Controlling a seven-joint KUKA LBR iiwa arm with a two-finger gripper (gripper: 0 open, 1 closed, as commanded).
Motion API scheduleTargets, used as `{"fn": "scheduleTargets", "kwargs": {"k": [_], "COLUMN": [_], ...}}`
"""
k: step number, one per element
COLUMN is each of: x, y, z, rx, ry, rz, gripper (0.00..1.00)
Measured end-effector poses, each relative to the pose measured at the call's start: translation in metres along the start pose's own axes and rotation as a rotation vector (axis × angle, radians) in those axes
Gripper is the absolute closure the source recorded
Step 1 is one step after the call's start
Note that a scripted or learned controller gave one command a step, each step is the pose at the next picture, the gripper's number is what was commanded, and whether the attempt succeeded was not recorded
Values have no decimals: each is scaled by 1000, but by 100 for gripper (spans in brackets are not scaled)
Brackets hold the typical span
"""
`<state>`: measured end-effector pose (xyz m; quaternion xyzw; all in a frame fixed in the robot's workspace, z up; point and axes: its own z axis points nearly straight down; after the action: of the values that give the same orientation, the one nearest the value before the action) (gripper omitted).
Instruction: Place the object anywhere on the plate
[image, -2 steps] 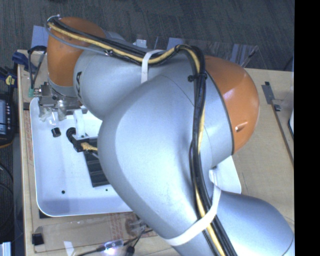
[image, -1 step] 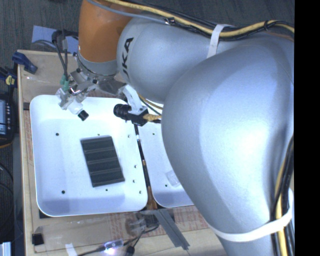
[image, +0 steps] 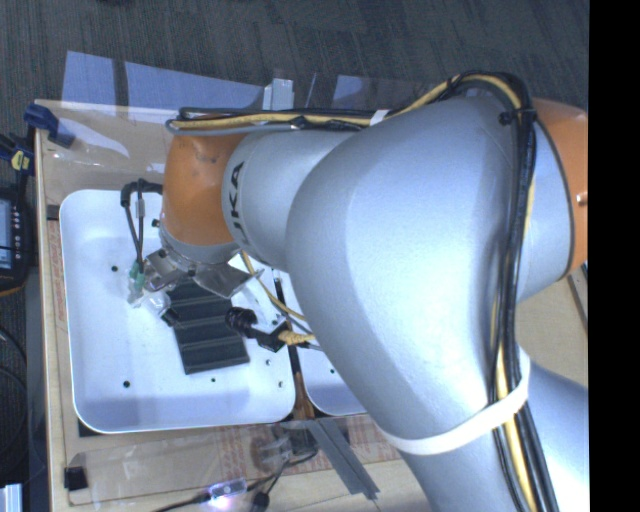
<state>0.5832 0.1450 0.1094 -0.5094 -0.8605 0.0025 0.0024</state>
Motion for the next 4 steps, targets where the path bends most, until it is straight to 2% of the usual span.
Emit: {"fn": "scheduleTargets", "kwargs": {"k": [1, 2, 3, 4], "x": [-25, -8, -15, -51], "y": [-116, -24, 52, 17], "z": [-81, -98, -54, -146], "rx": [-3, -4, -3, -6], "ry": [1, 0, 0, 1], "rz": [178, 124, 534, 468], "gripper": [100, 100, 100, 100]}}
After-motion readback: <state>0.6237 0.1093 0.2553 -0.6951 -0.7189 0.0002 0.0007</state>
